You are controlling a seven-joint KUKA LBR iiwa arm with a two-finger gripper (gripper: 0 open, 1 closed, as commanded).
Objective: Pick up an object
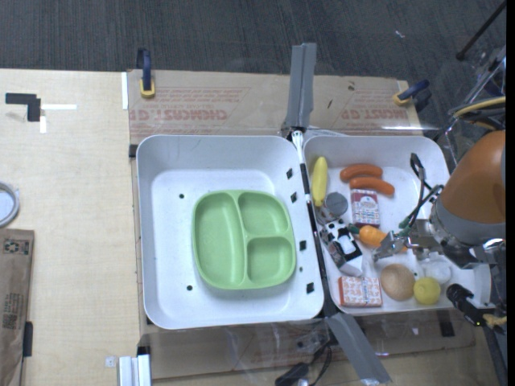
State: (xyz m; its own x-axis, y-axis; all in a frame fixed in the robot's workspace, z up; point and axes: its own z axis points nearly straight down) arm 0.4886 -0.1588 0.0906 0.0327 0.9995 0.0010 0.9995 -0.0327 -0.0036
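Note:
The right bin [386, 141] holds several small items. A yellow banana [319, 179] lies at its left wall, with two orange sausages [364, 173] beside it. Below them are a red-and-white box [365, 208], a grey disc [335, 206], a black-and-white toy [342, 244] and a small orange piece [371, 235]. Along the near wall sit a red-and-white carton [360, 291], a brown round object [397, 281] and a yellow lemon [427, 290]. My gripper [392, 245] hangs low in this bin, just right of the orange piece and above the brown round object. Nothing is visibly held.
The left bin [161, 215] carries a green divided plate [244, 239]. My arm's orange band [483, 179] stands over the right bin's right wall. Clamps [145, 83] [412, 93] hold cardboard at the back. A tape roll [6, 206] lies far left.

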